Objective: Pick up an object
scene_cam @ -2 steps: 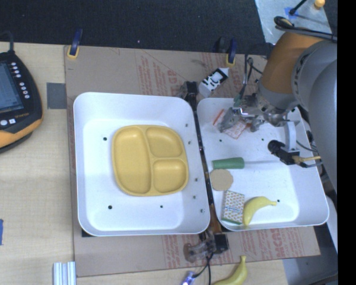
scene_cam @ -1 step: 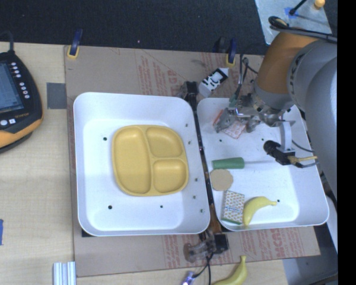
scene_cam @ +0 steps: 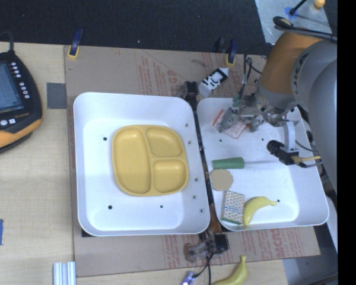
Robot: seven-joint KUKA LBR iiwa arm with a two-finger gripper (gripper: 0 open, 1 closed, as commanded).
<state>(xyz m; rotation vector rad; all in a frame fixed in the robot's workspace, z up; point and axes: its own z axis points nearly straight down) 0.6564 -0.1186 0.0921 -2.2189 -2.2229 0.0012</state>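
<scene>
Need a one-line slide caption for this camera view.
Gripper low over a red-and-white packet in the right bin; yellow divided plate in the left bin.

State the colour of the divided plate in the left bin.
Yellow: the divided plate shows best in the camera view.

Gripper (scene_cam: 232, 119) low in the right bin (scene_cam: 296, 206) — right at a red-and-white packet (scene_cam: 236, 128) near the back wall. Further forward: green marker (scene_cam: 228, 163), tan disc (scene_cam: 222, 179), patterned packet (scene_cam: 232, 206), banana (scene_cam: 256, 208). Left bin (scene_cam: 95, 159) — yellow divided tray (scene_cam: 149, 159).
</scene>
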